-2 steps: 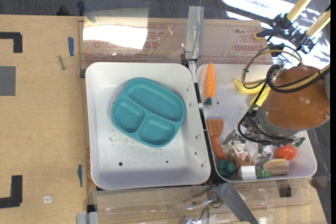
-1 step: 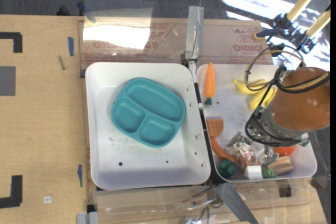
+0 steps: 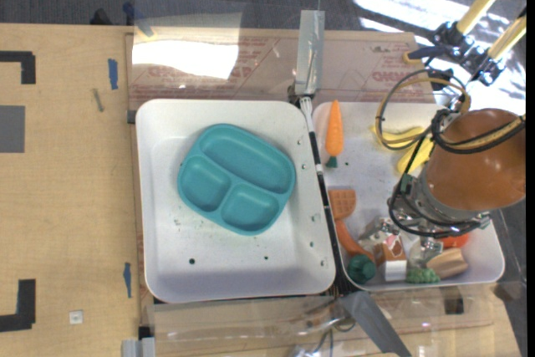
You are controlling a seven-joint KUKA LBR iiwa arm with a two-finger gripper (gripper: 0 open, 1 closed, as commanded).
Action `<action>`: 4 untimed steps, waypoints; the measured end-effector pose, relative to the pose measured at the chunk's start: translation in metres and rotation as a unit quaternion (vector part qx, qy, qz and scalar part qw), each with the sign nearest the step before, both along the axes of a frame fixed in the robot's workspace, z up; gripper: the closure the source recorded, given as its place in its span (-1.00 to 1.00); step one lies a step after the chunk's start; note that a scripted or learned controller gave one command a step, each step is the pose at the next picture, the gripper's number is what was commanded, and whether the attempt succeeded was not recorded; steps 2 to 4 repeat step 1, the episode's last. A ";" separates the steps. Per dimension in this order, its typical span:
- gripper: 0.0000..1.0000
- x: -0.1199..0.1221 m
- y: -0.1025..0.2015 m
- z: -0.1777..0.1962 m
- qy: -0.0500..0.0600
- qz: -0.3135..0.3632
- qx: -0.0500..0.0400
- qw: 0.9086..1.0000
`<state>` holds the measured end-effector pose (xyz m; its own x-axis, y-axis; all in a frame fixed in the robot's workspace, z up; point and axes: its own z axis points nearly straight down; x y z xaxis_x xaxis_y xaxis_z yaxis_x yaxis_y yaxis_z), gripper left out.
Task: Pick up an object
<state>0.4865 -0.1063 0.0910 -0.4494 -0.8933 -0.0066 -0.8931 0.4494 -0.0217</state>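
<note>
1. Several small toy foods lay heaped under my gripper (image 3: 407, 244) in the near corner of the right bin (image 3: 361, 128); I could not tell how my hand stood, since my own wrist covered it.
2. Just below me sat a tan bread-like piece (image 3: 447, 264) beside a white block (image 3: 394, 269), both probably light, stiff and smooth plastic, best taken across the narrow sides.
3. Off to my left lay a dark green lump (image 3: 362, 267) and an orange waffle-like slab (image 3: 342, 201), touching the bin's wall, awkward to pinch.
4. Well beyond me, a toy carrot (image 3: 333, 128) lay alone, I judged the easiest, gripped mid-length.
5. Further left, the left bin (image 3: 159, 130) held a teal divided plate (image 3: 236, 178).
</note>
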 end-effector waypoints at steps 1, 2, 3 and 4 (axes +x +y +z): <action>1.00 0.003 0.004 0.012 -0.005 0.001 0.002 1.000; 1.00 0.003 0.004 0.012 -0.005 0.001 0.002 1.000; 1.00 0.003 0.004 0.012 -0.005 0.001 0.002 1.000; 1.00 0.003 0.004 0.012 -0.005 0.001 0.002 1.000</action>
